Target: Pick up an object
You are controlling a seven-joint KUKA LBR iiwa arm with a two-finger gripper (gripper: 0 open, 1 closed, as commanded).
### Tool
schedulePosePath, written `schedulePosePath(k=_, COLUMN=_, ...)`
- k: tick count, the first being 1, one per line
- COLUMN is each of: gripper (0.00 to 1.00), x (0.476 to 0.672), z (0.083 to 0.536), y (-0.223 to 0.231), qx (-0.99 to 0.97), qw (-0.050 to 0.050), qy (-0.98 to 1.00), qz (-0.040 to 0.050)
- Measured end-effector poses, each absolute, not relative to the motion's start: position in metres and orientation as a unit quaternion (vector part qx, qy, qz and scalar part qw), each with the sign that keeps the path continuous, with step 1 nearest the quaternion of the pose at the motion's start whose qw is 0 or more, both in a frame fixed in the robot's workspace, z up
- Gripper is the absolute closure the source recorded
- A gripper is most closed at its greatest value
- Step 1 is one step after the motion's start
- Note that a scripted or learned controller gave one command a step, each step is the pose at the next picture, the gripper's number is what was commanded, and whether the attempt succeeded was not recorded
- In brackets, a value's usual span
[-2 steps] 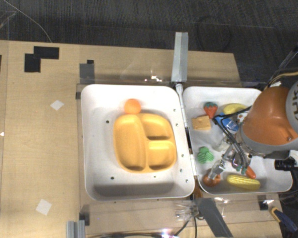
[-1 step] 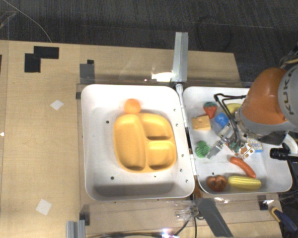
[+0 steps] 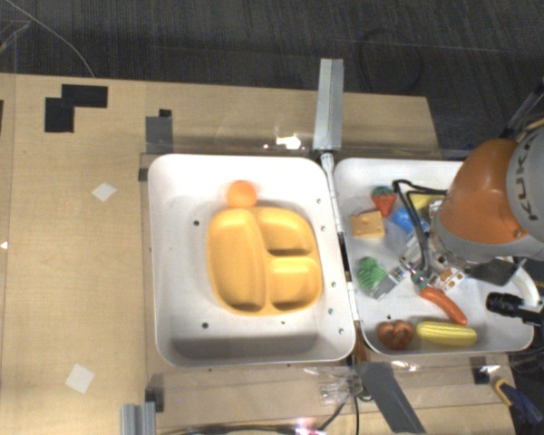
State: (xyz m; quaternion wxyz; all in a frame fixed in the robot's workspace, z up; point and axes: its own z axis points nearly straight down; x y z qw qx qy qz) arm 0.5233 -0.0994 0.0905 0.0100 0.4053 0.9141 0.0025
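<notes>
Reaching into the right bin (image 3: 522, 341), the arm (image 3: 490, 202) reads "KU", probably KUKA. Yellow divided tray (image 3: 258, 259) fills the left bin (image 3: 177, 243). Gripper (image 3: 426, 275), state undeterminable, hangs by the toy carrot (image 3: 444, 304).

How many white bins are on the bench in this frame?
2. The left bin holds a yellow tray; the right bin holds small toys under the arm.
</notes>
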Motion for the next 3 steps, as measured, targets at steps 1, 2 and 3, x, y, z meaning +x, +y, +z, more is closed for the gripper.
schedulePosePath(k=1, gripper=0.00, x=0.599, z=0.089, y=-0.115, qx=0.476, qw=0.006, qy=0.880, qz=0.0023)
schedulePosePath(k=2, gripper=0.00, x=0.612, z=0.088, y=-0.139, qx=0.620, qw=0.004, qy=0.785, qz=0.0027)
schedulePosePath(k=3, gripper=1.00, x=0.616, z=0.103, y=-0.140, qx=0.616, qw=0.011, qy=0.787, qz=0.0041)
